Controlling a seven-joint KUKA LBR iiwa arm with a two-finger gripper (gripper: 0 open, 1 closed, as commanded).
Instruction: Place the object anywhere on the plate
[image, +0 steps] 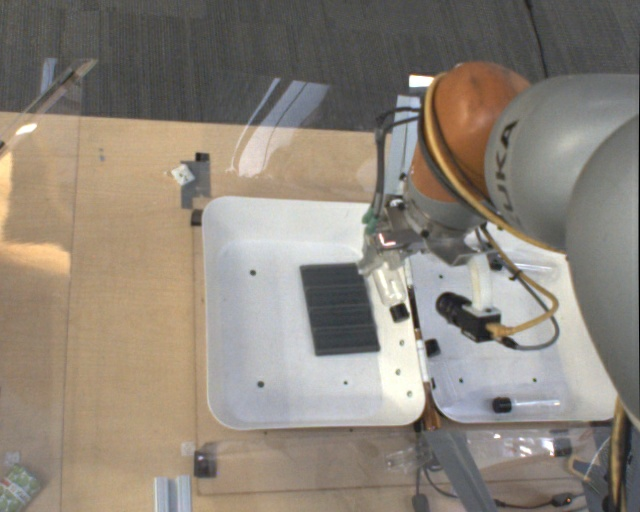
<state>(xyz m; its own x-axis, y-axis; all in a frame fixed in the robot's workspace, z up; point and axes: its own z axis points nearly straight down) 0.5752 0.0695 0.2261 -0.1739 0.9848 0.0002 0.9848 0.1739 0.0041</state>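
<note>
The arm (540, 150) is covering much of the right bin (520, 400) and running off the picture's right edge. The tool (392, 285) is looking too small and blurred to read its fingers. The tabletop (100, 300) is running off the left edge.

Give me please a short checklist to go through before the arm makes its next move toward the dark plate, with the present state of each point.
1. Plate located: ok. The dark ribbed plate lies flat in the left bin.
2. Plate surface free: ok. Nothing rests on it.
3. Gripper position: not ok. The gripper hovers over the seam between the bins, beside the plate's right edge, not above the plate.
4. Object between the fingers: cannot tell. The wrist hides that area.
5. Object found elsewhere: cannot tell. A small black cylinder lies in the right bin; whether it is the object is unclear.
6. Cable slack: ok. The yellow cable hangs loose.
</note>
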